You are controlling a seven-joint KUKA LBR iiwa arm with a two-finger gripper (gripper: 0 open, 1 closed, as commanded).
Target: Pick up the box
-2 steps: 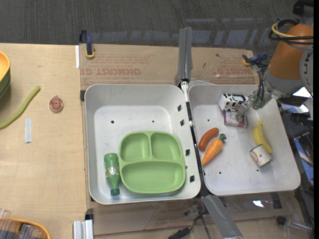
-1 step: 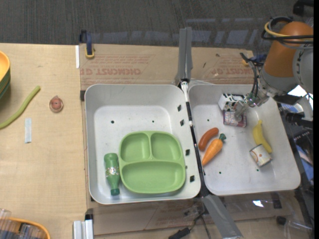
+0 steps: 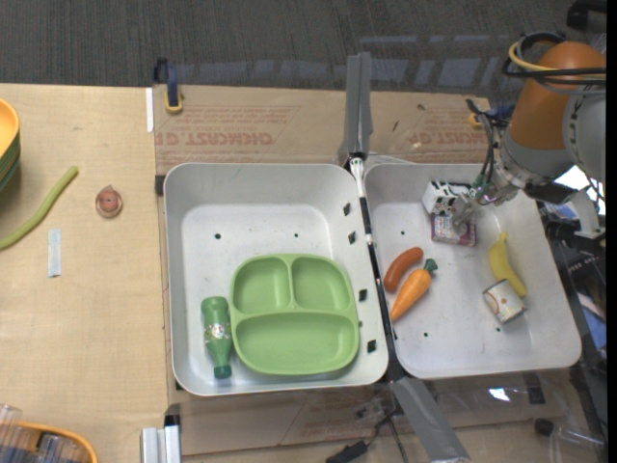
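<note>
The box [image 3: 447,222] is small, white with a pink and red printed face, and lies at the back of the right bin [image 3: 463,350]. My gripper [image 3: 470,206] comes down from the grey arm with the orange band [image 3: 564,66] and sits right at the box's right edge, seeming to touch it. The gripper body hides part of the box. The box still looks to be resting on the bin floor.
In the right bin lie a red sausage [image 3: 403,266], a carrot [image 3: 412,291], a banana [image 3: 507,266] and a small cup [image 3: 503,302]. The left bin [image 3: 193,210] holds a green divided plate [image 3: 294,314] and a green bottle [image 3: 217,336].
</note>
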